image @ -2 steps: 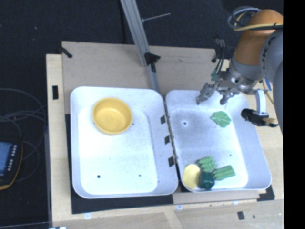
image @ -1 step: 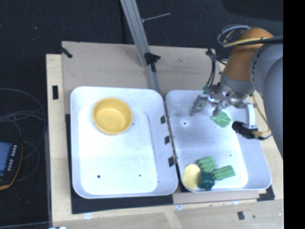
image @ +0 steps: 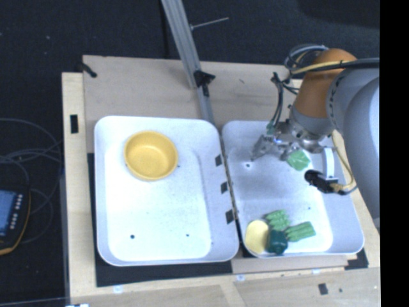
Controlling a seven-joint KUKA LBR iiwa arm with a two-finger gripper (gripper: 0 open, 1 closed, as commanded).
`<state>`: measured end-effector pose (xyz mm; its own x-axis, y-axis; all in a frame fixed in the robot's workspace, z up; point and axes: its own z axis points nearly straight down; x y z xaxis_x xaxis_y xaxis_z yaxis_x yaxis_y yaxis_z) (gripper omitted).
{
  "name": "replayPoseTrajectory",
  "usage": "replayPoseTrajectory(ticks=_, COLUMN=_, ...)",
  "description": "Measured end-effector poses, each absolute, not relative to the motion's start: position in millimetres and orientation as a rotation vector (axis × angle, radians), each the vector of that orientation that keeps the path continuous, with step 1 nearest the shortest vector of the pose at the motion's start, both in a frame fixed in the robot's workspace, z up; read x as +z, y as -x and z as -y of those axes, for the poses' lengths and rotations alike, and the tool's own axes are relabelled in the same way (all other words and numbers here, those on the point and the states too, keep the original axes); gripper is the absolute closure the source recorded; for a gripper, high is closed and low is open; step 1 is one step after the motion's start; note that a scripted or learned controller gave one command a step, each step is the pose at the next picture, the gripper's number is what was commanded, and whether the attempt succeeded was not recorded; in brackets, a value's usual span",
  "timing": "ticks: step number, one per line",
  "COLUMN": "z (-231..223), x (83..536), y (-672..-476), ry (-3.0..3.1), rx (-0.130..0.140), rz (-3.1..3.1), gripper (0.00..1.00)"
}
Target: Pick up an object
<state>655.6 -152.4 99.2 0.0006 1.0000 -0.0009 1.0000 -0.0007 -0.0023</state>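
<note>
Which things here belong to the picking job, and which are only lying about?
For the job:
- gripper, above the right bin
- green and yellow objects in that bin's near corner
- pale green piece near the wrist

Lying about:
- yellow bowl in the left bin
- handheld screen off the bench
</note>
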Motion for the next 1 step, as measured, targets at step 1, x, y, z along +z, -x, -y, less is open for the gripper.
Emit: replayPoseTrajectory(ticks=1, z=152.7, x=112.0, y=-656.9, ry=2.224, rx=-0.002, rz=2.222, gripper=1.00)
